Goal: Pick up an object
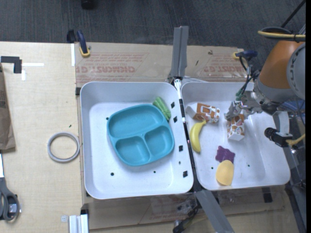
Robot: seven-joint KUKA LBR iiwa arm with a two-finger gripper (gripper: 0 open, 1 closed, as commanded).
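Directly beneath the pincer [236, 114], in the right white plastic bin [272, 176], stands a small white carton printed with orange-brown patches [236, 129], its top touching or just under the fingertips; whether the fingers are spread or closed cannot be told from this slant, and nothing can be confirmed as gripped. The carton's long axis looks roughly upright, leaning slightly, so a straight descent seems the likely move. Just beside the pincer toward the bins' shared wall lies a second, flatter orange-and-white carton [207, 112], and below that a smooth curved yellow banana [196, 135] lying lengthwise along the wall. Nearer the front rim from the pincer sit a knobbly purple toy [224, 154] and a rounded, matte yellow lemon-like piece [224, 173], touching each other. Well apart, in the left bin [92, 144], a glossy turquoise three-compartment plate [140, 135] rests with a ribbed green vegetable toy [163, 107] at its far edge.
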